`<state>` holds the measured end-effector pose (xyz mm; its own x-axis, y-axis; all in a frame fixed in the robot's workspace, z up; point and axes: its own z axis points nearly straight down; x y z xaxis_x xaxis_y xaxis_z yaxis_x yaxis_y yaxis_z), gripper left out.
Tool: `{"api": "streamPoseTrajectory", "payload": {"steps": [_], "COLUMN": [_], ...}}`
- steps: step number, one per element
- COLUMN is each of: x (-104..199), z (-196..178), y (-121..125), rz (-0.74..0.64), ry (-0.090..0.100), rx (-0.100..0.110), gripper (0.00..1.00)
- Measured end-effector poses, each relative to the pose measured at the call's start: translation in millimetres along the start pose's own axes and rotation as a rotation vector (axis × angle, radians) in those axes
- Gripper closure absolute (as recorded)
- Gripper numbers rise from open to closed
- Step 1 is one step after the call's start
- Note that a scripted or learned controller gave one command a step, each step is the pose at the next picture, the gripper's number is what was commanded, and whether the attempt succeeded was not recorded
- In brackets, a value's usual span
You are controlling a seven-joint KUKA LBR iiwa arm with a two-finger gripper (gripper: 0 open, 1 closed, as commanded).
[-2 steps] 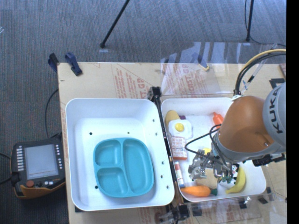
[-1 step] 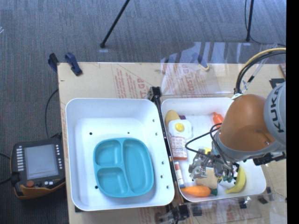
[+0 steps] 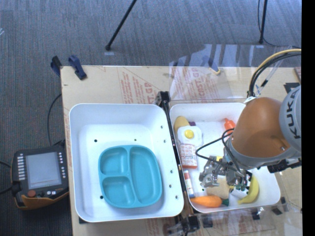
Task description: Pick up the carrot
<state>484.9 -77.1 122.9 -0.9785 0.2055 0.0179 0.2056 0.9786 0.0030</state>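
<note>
**Gripper low in right bin, carrot lying loose at the front wall**

We see the arm (image 3: pixel 263 129) coming in from the right, its orange band covering much of the right bin (image 3: pixel 211 113). The gripper (image 3: pixel 221 176) hangs below it, over the front half of that bin. We can't tell how the jaws stand: the metal fingers blur into cables and clutter, so spread or closed is not readable. We see nothing clearly pinched between them.

The carrot (image 3: pixel 206 201) lies flat on the bin floor, lengthwise along the front wall, orange with a green tip at its right end. It sits just below the gripper in the view, close to it; whether they touch we can't tell.

Other contents of the right bin:
- A banana (image 3: pixel 251 192) in the front right corner, curved, just right of the gripper.
- A pale block (image 3: pixel 221 191) right under the gripper, just above the carrot; what it is we can't say.
- A white bottle with a yellow-and-white label (image 3: pixel 187 140) lying along the left wall, with a thin tube-like item (image 3: pixel 187 181) in front of it.
- A small orange item (image 3: pixel 229 125) near the back, partly hidden by the arm.

The left bin (image 3: pixel 88 119) holds a blue divided plate (image 3: pixel 130 175), three compartments. A teach pendant (image 3: pixel 38 177) sits off the bench on the left.
</note>
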Motion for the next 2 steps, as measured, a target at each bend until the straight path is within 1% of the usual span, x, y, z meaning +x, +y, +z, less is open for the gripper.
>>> {"api": "streamPoseTrajectory", "payload": {"steps": [1, 2], "x": [13.2, 13.5], "z": [-61.0, -60.3], "y": [20.2, 20.2], "rz": [-0.252, -0.253], "ry": [-0.013, -0.012], "rx": [0.003, 0.003], "gripper": [1.0, 0.0]}}
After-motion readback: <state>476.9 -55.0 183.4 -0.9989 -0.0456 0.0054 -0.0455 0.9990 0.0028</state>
